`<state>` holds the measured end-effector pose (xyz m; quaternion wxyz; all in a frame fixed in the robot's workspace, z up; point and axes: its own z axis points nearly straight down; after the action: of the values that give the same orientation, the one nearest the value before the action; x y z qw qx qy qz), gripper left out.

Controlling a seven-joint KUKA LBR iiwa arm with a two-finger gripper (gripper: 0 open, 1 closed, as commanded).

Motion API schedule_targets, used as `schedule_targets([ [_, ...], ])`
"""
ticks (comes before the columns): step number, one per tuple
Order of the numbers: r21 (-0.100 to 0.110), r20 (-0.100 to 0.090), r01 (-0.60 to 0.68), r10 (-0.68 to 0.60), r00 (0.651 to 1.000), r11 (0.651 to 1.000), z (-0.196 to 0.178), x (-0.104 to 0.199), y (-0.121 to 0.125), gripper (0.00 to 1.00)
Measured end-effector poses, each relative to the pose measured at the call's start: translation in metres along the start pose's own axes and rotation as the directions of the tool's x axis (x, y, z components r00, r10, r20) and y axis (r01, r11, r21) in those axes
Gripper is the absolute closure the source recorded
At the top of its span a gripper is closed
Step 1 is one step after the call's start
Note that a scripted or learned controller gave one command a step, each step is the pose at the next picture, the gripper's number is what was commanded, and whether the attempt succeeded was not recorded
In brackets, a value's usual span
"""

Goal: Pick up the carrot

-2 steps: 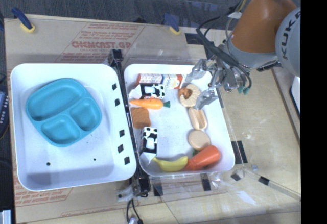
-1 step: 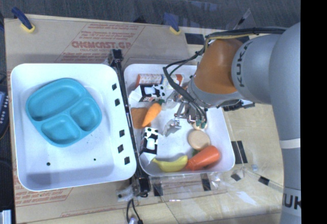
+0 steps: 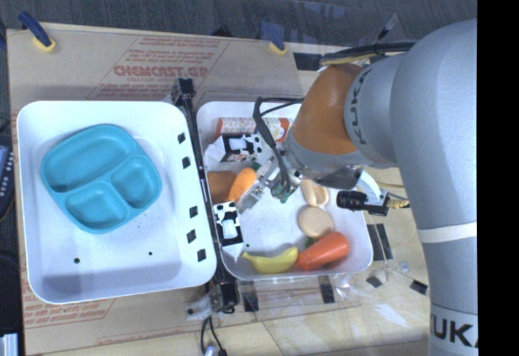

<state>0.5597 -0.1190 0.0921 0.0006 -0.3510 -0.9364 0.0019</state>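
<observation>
The carrot (image 3: 325, 249) is an orange-red tapered piece lying along the front wall of the right bin (image 3: 363, 253), beside a yellow banana (image 3: 272, 259). My gripper (image 3: 264, 183) hangs low over the left middle of that bin, well up and to the left of the carrot. A bright orange piece (image 3: 242, 182) sits right against the gripper's left side, touching or nearly so. The wrist and its orange band (image 3: 328, 115) hide the bin's back right part.
In the right bin also lie a brown item (image 3: 218, 184), two pale round pieces (image 3: 315, 221), and a printed box (image 3: 243, 135) at the back. The left bin (image 3: 49, 269) holds a blue divided plate (image 3: 100, 176). A black divider (image 3: 199, 176) runs between the bins.
</observation>
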Motion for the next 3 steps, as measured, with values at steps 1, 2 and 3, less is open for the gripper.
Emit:
schedule_targets([
  [1,-0.001,0.000,0.009,-0.009,1.000,1.000,-0.011,0.000,0.002,1.00],
  [2,-0.001,0.000,0.011,-0.011,1.000,1.000,-0.010,0.000,0.003,0.00],
  [3,-0.002,0.006,-0.298,0.298,0.955,0.955,-0.002,0.001,0.021,0.00],
])
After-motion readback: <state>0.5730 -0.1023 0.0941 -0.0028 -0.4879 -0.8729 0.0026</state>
